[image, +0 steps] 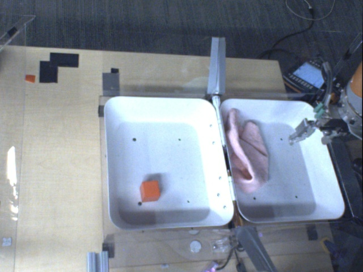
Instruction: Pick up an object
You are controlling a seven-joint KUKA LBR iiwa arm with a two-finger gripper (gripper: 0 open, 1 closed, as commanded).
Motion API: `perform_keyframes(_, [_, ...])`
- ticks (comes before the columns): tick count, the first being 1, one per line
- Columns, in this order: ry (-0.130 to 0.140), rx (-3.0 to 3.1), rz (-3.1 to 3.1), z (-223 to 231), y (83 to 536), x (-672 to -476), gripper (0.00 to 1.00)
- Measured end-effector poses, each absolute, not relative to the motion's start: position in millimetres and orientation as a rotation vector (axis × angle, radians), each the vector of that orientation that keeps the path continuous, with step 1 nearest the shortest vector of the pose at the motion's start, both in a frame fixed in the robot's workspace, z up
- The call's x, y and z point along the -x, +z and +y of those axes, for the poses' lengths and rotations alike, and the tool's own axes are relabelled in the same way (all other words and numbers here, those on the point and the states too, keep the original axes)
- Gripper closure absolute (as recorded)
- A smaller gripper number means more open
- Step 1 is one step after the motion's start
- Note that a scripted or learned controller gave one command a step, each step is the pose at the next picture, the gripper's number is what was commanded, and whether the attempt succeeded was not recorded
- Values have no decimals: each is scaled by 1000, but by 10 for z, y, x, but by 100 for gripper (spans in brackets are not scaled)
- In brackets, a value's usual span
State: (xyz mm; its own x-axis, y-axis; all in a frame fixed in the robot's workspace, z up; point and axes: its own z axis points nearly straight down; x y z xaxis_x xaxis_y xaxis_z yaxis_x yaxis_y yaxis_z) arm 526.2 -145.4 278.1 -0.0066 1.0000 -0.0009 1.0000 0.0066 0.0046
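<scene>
Gripper [300,131] is hanging over the right bin [317,205], near its upper right side, w/ nothing between its fingers afaict. Can't really tell how wide they're spread, too small and blurry. Pink cloth [248,152] is lying crumpled along the left wall of that same bin, well apart from the gripper. Orange block [150,191] is sitting in the left bin [164,118], toward the lower left, on its own.
</scene>
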Motion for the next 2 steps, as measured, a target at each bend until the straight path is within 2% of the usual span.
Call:
perform_keyframes(1, [3, -2184, 2256, -1121, 1420, -5517, 0])
perform_keyframes(2, [13, -1973, 2430, -859, 910, -5905, 0])
